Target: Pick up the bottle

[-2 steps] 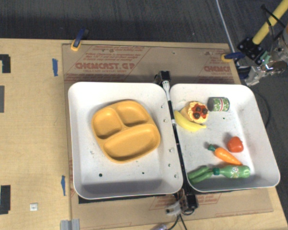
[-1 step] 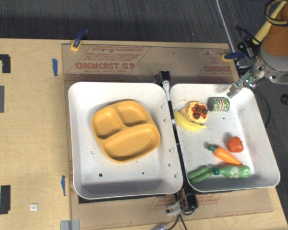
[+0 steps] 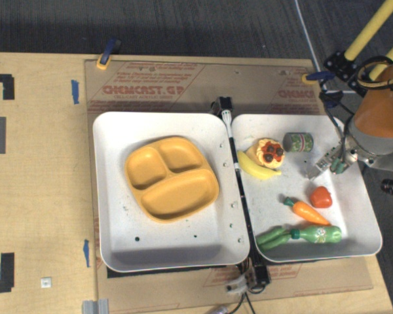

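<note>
A green bottle point(image 3: 319, 235) lies on its side near the front wall of the right bin point(image 3: 370, 221), its cap end pointing left. My gripper point(image 3: 326, 166) hangs over the right bin's far right part, well behind the bottle and just right of a small green can point(image 3: 298, 142). Its fingers stand apart, so it is open, with nothing between them. The arm's orange band point(image 3: 380, 113) shows above it at the view's right edge.
In the right bin also lie a carrot point(image 3: 305, 210), a red tomato point(image 3: 321, 197), a banana point(image 3: 254, 166), a fruit tart point(image 3: 270, 152) and a green pod point(image 3: 273, 238) touching the bottle's cap end. The left bin point(image 3: 111, 175) holds a yellow divided plate point(image 3: 171, 177).
</note>
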`<state>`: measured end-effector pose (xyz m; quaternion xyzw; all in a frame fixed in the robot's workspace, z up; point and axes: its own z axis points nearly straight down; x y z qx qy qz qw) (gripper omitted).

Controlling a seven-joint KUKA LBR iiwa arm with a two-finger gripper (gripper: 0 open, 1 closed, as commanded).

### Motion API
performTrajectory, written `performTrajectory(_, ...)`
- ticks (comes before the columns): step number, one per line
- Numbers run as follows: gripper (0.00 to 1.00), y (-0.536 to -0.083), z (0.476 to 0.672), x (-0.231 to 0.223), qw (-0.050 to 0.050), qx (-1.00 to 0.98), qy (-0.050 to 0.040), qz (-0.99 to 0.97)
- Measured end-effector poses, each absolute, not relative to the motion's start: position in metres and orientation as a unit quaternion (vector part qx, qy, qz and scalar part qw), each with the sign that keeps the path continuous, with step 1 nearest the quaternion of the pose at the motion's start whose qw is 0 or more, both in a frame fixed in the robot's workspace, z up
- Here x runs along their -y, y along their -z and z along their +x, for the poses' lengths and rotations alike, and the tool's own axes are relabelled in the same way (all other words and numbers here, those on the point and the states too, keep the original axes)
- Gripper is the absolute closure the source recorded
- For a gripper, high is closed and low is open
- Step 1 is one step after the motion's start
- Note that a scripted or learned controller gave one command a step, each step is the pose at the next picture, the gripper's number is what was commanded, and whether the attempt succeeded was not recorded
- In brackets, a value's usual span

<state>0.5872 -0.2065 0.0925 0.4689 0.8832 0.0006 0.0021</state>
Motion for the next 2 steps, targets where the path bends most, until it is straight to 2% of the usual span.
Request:
performTrajectory(1,1.0,-0.208,0.604,0.224,0.003,-0.933,-0.0002,0.36)
performTrajectory(2,1.0,-0.142,0.644,0.223,0.003,-0.981,-0.0002,0.192)
